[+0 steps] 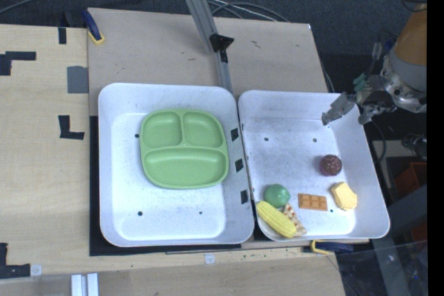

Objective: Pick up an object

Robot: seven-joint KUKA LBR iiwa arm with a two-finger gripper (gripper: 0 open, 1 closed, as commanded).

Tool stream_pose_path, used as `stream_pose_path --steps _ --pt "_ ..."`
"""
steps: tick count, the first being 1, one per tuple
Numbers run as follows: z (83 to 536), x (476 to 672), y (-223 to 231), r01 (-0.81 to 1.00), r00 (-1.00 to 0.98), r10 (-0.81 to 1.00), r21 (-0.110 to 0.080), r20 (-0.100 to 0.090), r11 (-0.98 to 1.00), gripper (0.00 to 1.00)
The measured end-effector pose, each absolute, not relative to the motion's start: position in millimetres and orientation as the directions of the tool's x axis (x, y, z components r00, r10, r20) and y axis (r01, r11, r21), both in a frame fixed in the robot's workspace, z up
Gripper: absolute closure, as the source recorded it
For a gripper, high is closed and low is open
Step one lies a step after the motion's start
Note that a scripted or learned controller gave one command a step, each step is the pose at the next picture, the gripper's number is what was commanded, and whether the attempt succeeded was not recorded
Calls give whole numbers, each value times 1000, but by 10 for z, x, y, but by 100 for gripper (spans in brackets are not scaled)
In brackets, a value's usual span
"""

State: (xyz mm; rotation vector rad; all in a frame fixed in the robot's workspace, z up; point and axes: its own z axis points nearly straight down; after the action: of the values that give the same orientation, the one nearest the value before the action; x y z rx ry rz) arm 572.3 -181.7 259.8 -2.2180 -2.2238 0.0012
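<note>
R bin [277, 114], white, speckled: corn cob [276, 218], ribbed yellow, long axis upper-L to lower-R, front-L corner; green ball [277, 194]; waffle [312, 202], orange grid; maroon ball [331, 164]; yellow lump [343, 195]. L bin [118, 218]: green divided plate [184, 149]. Gripper [340, 109] over R bin's far-R rim, nothing between fingers; clench state can't tell.

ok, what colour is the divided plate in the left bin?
Light green; the divided plate shows plainly in the camera view, lying in the left bin.

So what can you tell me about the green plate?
The green plate is light green, looks like plastic, and has rounded corners. Raised ridges split it into three sections: two small ones at the far side, one wide one nearer the camera. It lies flat in the left bin, toward its far side, with nothing on it.
</note>
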Motion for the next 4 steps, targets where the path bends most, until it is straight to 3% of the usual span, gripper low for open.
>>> stream_pose_path --steps 1,3,4 --pt "2598 5724 -1816 1000 -3 1000 -1 0 3 0" --pt "1314 5678 -1865 1000 -1 1000 -8 1 1 0" --pt "875 5679 -1861 1000 -2 1000 0 -2 2 0"
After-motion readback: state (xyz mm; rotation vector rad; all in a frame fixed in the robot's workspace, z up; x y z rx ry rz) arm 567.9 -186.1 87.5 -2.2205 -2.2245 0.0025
